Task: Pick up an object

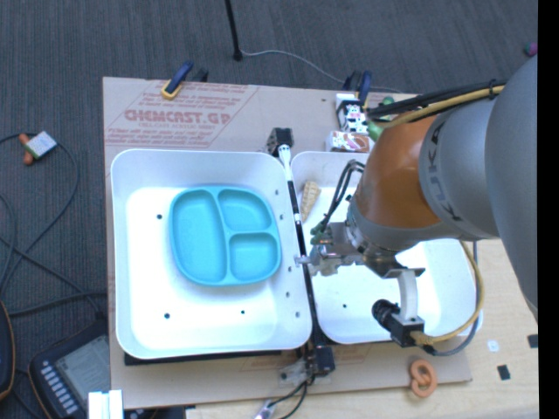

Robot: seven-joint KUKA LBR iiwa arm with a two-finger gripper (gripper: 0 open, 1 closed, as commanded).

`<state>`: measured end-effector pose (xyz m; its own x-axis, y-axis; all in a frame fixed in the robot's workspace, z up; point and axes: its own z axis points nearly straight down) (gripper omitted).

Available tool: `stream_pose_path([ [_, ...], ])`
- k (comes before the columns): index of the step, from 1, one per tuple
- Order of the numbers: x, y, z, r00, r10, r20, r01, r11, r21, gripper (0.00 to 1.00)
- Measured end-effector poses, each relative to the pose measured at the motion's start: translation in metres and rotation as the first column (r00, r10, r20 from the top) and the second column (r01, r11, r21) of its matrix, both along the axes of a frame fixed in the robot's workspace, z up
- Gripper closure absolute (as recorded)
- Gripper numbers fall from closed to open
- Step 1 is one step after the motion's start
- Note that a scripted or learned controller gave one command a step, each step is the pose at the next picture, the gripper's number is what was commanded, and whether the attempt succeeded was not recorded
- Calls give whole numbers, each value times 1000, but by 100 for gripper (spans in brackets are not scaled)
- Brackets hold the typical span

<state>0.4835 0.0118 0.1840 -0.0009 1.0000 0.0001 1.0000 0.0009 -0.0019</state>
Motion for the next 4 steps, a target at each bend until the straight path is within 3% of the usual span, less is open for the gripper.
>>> stream_pose_path([
  [4,0,-19,0,1000,0,1,0,1000,0,100],
])
